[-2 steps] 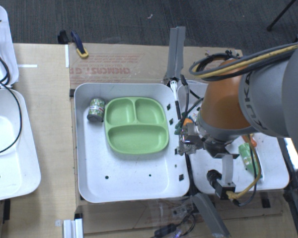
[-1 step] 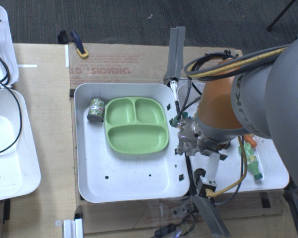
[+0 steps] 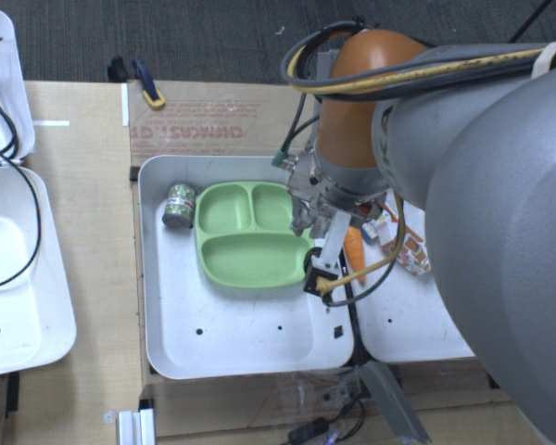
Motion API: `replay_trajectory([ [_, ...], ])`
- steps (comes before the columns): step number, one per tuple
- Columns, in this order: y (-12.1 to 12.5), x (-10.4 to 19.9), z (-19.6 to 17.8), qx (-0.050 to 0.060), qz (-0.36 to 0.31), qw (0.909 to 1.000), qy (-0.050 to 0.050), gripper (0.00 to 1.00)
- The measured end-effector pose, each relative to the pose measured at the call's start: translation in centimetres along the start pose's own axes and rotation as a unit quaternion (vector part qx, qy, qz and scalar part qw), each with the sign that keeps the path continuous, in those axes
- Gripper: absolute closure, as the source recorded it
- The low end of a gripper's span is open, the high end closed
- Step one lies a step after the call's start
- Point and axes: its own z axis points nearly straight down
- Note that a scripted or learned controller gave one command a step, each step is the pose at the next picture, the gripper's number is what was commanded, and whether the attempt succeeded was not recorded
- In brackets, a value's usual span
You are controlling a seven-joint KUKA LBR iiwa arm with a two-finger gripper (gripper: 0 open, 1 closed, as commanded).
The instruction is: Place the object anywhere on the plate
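Observation:
A light green plate (image 3: 246,248) with three compartments lies in the upper middle of the left bin (image 3: 232,346). A small round can with a green label (image 3: 178,205) stands just left of the plate, touching or nearly touching its rim. My gripper (image 3: 305,217) hangs over the plate's right edge, by the upper right compartment. The wrist hides what is under it. Just right of the gripper, an orange carrot-like piece (image 3: 353,246) lies in the right bin (image 3: 417,332).
A colourful snack packet (image 3: 410,252) and a small white, red and blue item (image 3: 376,227) lie in the right bin, mostly under the arm. A white tray with black cables (image 3: 18,276) sits at the far left. A blue and yellow clamp (image 3: 146,85) lies at the back.

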Motion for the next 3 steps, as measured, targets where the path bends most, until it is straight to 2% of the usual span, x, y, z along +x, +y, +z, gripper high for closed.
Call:
replay_trajectory([
  [1,-0.6,6.5,-5.2,-0.001,0.006,1.0,0.0,1.0],
  [2,-0.1,10.6,1.1,0.001,-0.007,1.0,-0.001,1.0],
  [3,-2.2,3.9,14.2,0.0,-0.028,0.9996,0.001,1.0],
])
